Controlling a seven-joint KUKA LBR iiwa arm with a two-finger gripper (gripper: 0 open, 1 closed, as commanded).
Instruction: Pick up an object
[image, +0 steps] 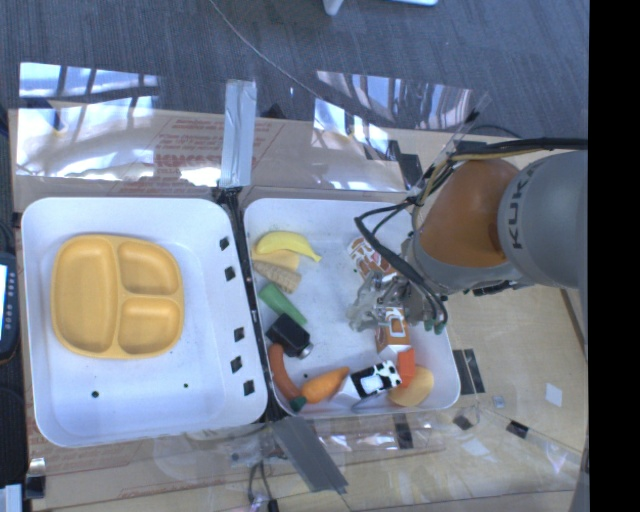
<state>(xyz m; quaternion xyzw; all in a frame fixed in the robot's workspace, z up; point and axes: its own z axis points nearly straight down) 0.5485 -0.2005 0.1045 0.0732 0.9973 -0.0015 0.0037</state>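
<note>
Gripper (378, 312) hangs low inside the right bin (330, 215), fingers' spacing unclear. Left of it lie a banana (285, 245), green vegetable (280, 300), black block (289, 335), carrot (325, 384).

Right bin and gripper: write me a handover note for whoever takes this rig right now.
Gripper: low in the right bin, by a small orange-and-white item; finger state unreadable.
Right bin: banana, green piece, black block, carrot, cow toy.
Left bin: yellow divided plate.
Done: no lift seen.
Left: grasp one item and raise it.
</note>
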